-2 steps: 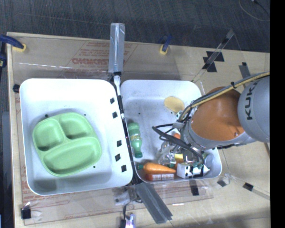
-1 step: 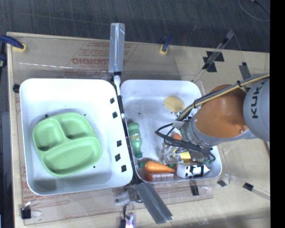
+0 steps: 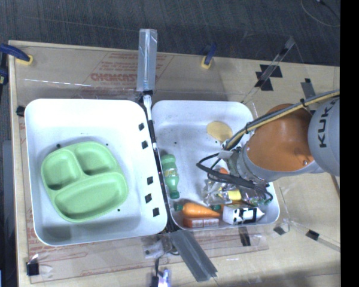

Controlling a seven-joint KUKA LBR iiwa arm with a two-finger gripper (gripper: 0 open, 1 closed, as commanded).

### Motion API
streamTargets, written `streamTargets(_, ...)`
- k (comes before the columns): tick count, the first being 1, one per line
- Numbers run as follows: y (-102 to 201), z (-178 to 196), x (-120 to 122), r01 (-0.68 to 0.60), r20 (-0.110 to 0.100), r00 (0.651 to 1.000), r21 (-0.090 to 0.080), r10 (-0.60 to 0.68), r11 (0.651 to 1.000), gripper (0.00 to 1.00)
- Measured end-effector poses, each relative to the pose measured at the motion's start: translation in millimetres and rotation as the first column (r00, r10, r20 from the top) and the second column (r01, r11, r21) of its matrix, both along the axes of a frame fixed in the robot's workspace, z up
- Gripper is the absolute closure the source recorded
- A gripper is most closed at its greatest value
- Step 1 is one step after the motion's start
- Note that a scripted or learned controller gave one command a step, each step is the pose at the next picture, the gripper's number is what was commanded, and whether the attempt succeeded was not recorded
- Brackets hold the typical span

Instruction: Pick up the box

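The arm is lowered into the right bin, above the clutter at its lower right. The gripper is seen among cables; its state cannot be told. The box is judged to be the brown pack lying against the lower wall, just under the carrot. It is not lifted, so the pick is judged outstanding.

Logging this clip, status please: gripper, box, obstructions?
Gripper low in right bin, fingers hidden. Box at front wall, not held. Carrot lies against it.
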State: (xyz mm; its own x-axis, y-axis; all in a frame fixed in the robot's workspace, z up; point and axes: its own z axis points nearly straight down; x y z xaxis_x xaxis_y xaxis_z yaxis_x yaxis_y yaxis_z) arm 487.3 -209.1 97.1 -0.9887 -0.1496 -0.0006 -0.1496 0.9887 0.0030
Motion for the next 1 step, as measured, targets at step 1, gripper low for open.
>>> streamTargets(1, 0.2, 7.2, 1.6, -0.003, 0.0, 1.0, 0.001, 0.003, 1.0, 1.0)
